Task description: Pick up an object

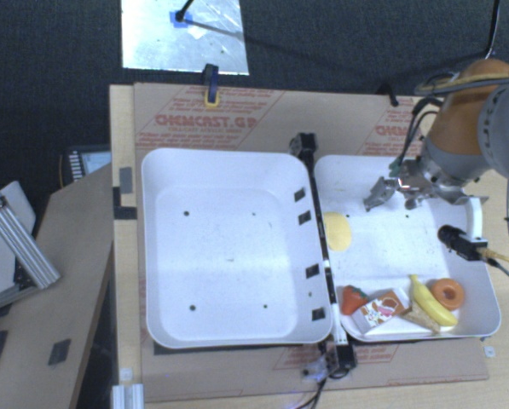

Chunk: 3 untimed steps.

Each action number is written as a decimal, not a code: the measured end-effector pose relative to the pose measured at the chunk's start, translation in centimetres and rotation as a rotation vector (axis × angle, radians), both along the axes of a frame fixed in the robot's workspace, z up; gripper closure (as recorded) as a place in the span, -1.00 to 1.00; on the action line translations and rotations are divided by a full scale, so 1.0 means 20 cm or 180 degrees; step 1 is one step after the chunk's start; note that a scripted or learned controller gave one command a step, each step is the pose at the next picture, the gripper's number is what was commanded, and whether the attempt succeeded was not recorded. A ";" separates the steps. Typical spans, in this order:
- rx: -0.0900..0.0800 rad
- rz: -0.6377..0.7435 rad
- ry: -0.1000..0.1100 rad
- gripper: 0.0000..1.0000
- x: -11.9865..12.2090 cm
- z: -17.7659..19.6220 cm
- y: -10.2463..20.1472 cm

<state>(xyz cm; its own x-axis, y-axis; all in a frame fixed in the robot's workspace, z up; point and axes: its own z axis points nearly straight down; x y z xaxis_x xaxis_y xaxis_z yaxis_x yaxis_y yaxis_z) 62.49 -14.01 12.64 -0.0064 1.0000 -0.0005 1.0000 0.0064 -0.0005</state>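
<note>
- The left bin (228, 254) sits on the worktop (75, 262), its right wall against the right bin (390, 250).
- A yellow disc (337, 233) lies by the right bin's left wall, apart from the other things.
- Crowded along that bin's near wall are a red piece (354, 299), a packet (380, 310), a banana (431, 302) and an orange ring (448, 293). The banana touches both the packet and the ring.
- The tool (379, 194) hangs over the bin's far part, above bare floor and well apart from the cluster. I cannot tell whether it is wide or narrow.
</note>
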 end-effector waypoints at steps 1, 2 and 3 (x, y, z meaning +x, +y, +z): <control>-0.0001 -0.0002 -0.0007 -1.00 0.00 0.01 0.00; -0.0001 -0.0002 -0.0007 -1.00 0.00 0.01 0.00; 0.0005 0.0004 -0.0012 -1.00 0.02 -0.21 0.26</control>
